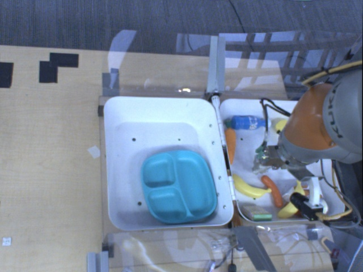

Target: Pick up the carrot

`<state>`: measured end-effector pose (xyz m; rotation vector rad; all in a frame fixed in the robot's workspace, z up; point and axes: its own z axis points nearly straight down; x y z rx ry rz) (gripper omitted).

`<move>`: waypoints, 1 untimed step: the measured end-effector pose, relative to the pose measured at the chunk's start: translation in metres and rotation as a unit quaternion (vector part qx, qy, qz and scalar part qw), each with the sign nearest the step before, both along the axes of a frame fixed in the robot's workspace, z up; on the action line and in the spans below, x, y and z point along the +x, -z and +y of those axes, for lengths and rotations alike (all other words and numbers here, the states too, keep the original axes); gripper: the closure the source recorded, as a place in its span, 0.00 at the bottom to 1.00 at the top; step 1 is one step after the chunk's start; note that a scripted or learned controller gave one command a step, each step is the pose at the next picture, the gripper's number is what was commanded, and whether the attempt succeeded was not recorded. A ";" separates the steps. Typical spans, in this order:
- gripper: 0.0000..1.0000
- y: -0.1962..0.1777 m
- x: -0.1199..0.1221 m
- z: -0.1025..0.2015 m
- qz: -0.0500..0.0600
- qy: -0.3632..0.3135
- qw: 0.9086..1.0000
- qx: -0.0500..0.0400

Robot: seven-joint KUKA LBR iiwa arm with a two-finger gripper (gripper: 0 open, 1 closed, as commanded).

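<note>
Carrot pickup: reaching stage, gripper point(262, 162) state impossible to tell.
Long orange carrot point(230, 145) hugs the right white bin's left wall point(226, 169); descend aligned lengthwise, clear of the yellow banana point(249, 187).

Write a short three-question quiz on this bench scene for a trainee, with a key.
1. True or false: the carrot lies in the same bin as the teal tray.
2. Which lies nearest the carrot's far end? A) blue bottle B) banana C) green block
3. Fill in: the pincer hovers over the ____ bin as the camera sees it.

Key: 1 false, it lies along the right bin's left wall; 2 A; 3 right.
</note>
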<state>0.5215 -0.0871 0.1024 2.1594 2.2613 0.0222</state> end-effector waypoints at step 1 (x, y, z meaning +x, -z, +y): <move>1.00 -0.083 -0.006 0.087 0.007 -0.072 0.997 0.000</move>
